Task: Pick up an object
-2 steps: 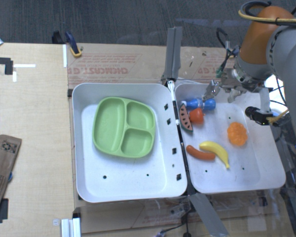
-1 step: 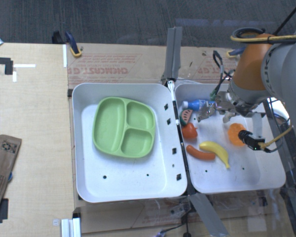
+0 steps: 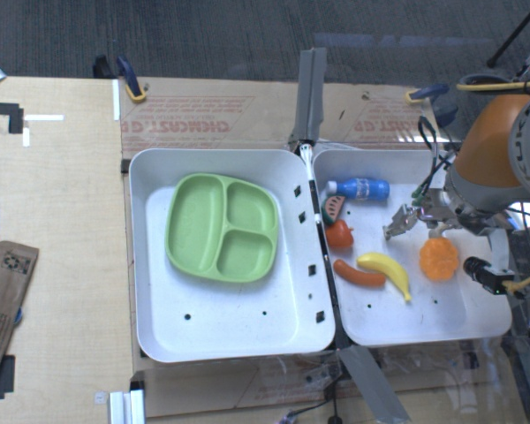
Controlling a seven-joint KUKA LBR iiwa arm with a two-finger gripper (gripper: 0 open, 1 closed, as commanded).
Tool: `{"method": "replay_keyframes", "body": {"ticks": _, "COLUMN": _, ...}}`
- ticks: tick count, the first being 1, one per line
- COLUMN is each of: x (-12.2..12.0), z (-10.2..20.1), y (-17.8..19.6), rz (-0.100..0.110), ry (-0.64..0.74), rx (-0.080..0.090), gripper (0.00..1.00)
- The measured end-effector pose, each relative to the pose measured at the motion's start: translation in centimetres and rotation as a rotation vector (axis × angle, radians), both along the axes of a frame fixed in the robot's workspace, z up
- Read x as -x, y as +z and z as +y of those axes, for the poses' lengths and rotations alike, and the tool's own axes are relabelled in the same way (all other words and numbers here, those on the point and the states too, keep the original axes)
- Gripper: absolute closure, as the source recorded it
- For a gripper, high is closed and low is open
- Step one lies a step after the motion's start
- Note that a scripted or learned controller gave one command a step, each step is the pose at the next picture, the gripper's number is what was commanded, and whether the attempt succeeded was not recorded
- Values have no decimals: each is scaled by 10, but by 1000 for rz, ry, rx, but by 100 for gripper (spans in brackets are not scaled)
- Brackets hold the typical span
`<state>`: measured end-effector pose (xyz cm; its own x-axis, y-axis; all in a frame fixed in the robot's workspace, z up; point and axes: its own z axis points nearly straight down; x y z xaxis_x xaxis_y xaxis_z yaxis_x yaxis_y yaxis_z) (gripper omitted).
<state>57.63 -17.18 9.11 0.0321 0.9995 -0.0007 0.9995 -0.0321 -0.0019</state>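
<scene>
The round orange plastic fruit [image 3: 439, 259] lies near the right edge of the right shallow white bin [image 3: 424, 332]; the grey two-finger gripper [image 3: 404, 223] hangs just beside it, fingers apart and empty. It likely handles light, stiff and slick (prone to rolling), so grip across its widest middle.

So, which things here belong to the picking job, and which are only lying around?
For the job:
- claw
- blue bottle
- watermelon slice
- tomato
- sausage
- banana
- orange
- right bin

Just lying about:
- green divided plate
- left bin
- cardboard
</scene>
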Motion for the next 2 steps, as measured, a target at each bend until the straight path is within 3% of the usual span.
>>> {"method": "replay_keyframes", "body": {"ticks": 1, "x": -10, "z": 19, "y": 0, "rz": 0, "ry": -106, "rx": -1, "gripper": 0}}
{"method": "replay_keyframes", "body": {"ticks": 2, "x": 36, "z": -35, "y": 0, "rz": 1, "ry": -95, "rx": -5, "gripper": 0}}
